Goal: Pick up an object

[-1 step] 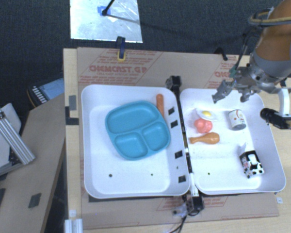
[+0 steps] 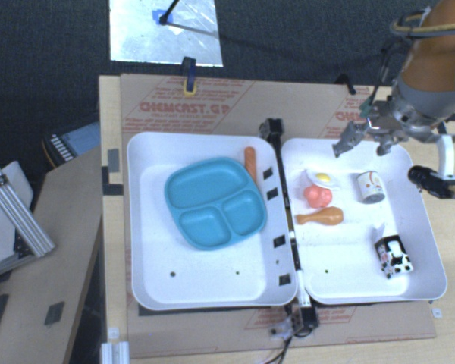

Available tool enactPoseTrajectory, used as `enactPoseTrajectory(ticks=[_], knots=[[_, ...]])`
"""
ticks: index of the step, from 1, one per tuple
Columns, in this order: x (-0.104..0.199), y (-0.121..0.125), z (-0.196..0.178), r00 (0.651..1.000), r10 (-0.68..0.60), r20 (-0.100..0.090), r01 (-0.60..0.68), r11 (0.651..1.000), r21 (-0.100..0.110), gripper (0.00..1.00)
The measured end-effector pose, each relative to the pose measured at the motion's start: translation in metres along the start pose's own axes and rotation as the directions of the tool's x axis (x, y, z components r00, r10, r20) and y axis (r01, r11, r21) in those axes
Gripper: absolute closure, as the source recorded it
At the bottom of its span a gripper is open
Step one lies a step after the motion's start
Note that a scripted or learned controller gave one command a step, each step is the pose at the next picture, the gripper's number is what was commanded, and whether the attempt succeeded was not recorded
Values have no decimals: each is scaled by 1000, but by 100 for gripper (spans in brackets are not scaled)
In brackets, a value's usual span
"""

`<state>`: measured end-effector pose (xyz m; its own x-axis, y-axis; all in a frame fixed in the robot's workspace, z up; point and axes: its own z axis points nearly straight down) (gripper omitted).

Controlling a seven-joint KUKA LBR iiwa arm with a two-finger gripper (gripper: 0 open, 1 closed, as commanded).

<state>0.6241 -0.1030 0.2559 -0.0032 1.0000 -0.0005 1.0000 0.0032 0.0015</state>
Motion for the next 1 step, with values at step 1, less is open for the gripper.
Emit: enactPoseTrajectory(ticks=[1], knots=[[-10, -3, 51, 1000, 3, 0, -3, 1000, 3, 0]])
